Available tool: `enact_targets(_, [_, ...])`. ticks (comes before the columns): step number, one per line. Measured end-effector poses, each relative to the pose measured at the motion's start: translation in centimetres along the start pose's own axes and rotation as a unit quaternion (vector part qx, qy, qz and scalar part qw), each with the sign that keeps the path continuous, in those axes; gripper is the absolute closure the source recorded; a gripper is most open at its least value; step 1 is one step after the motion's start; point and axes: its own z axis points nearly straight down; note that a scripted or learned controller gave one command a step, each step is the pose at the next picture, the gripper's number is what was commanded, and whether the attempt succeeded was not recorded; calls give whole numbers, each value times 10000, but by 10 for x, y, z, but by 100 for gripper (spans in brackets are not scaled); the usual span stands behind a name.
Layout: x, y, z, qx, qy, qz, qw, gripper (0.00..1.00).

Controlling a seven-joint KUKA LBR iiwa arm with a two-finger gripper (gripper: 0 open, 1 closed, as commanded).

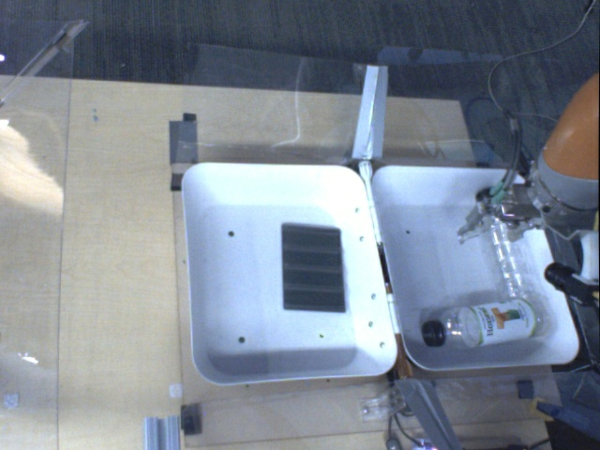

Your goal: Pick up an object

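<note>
1. Lying on its side near the front wall of the right bin (412, 216) is a clear plastic bottle (483, 324), its black cap pointing toward the divider between the two bins. It is the only loose thing to pick in that bin, so I judge it to be the target.
2. The bottle is round, smooth and see-through, with a paper label in white, green and orange around its middle. Such a body may roll or slip, so I would close across the labelled middle, at a right angle to its long axis, and not on the narrow neck.
3. In the left bin (211, 251) a flat dark rectangular piece (313, 267) with ribs across it lies near the centre; it looks matte and low, harder to get fingers under.
4. Both bins are shallow white plastic with rounded corners and small holes in the floor.
5. Farther back, the gripper (502, 216) hangs over the rear part of the right bin, apart from the bottle. From here I cannot tell how its jaws stand, and I see nothing held there.
6. It would need to come forward and down before closing.
</note>
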Motion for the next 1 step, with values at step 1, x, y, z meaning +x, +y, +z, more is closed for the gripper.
enact_targets(1, [-29, 18, 50, -221, -69, -301, 9993, 0])
